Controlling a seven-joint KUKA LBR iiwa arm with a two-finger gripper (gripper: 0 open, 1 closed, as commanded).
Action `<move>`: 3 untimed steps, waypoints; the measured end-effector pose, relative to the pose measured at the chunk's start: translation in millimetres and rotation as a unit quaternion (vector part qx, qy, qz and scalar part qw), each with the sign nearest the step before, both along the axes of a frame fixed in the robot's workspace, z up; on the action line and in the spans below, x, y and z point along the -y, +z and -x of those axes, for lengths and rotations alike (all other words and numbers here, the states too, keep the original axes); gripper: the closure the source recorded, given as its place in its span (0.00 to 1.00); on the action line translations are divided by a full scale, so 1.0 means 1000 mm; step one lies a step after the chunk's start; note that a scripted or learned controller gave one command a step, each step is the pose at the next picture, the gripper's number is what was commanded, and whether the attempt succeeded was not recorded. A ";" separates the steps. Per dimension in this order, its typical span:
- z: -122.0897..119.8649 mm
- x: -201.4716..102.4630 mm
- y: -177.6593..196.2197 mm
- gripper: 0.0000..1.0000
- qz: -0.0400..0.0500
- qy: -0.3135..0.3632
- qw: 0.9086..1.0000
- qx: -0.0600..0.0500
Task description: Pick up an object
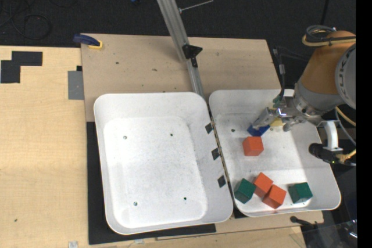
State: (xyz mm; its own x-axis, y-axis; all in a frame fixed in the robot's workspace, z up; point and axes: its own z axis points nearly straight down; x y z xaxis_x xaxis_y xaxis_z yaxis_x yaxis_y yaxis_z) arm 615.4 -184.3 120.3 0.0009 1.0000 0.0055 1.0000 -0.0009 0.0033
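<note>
Nearest you, right white bin (pixel 325 197): two green cubes (pixel 244 190) and two orange cubes (pixel 263 182) clustered at its front edge. Farther in, lone orange-red cube (pixel 253 146). Beyond it, gripper (pixel 272 120) over a small blue object (pixel 258 128), partly hidden; its grip state can't be made out.

Lighting: we record even, fairly bright overhead light; two shallow white plastic bins (pixel 152 103) near glare; soft short shadows; dark backdrop; slight overall softness, mild grain.
</note>
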 end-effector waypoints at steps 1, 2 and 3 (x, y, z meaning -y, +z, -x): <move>-0.005 0.003 0.000 0.00 0.005 0.000 1.000 0.008; -0.005 0.003 0.010 1.00 0.005 -0.001 1.000 0.009; -0.013 0.011 0.059 1.00 0.004 0.001 1.000 0.000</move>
State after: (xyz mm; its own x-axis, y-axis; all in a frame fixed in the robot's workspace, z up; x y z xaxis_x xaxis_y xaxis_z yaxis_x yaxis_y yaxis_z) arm 628.0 -195.5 179.1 -0.0002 1.0000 -0.0016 1.0000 0.0002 0.0034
